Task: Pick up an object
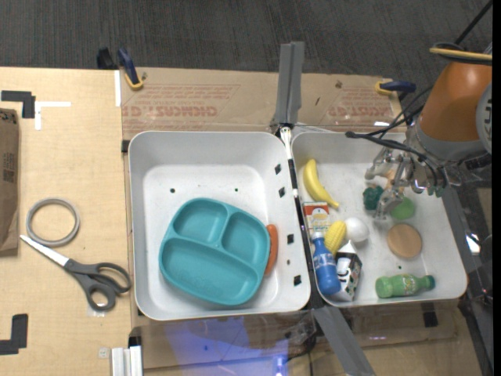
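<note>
Left bin (pixel 149 210): teal tray (pixel 215 249), orange carrot (pixel 272 249) tucked along its right edge. Right bin (pixel 446 241), going rightward: banana (pixel 317 182), carton (pixel 316 214), blue bottle (pixel 324 269), corn (pixel 337 235), white ball (pixel 356 229), then a teal piece (pixel 373 198) and green ball (pixel 402 208), tan disc (pixel 405 241), green bottle (pixel 403 285) at the near wall. Tool (pixel 389 196) hangs over the far right part of this bin, directly above the gap between teal piece and green ball; both sit just beside its tips, teal to the left, green to the right. Whether it is released or clenched, cannot tell. Likely target: one of those two, straight below.
</note>
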Tool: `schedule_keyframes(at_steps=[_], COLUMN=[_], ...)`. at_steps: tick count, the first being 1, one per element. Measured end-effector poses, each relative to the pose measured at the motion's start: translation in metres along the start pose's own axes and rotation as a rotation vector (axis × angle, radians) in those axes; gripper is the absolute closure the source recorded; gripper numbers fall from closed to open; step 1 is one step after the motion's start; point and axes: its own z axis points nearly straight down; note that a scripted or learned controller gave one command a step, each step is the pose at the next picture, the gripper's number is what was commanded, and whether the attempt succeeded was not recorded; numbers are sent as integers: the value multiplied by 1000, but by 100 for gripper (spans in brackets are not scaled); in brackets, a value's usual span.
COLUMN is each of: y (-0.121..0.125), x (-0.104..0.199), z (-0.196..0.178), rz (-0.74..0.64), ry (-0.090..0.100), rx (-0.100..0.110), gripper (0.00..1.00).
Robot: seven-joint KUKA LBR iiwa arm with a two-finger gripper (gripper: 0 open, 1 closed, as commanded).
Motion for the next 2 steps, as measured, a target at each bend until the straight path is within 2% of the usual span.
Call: schedule_keyframes(at_steps=[1, 2], y=[30, 32], x=[-1, -3], z=[0, -11], rz=[50, 47], ry=[0, -6], rx=[0, 1], gripper=[0, 100])
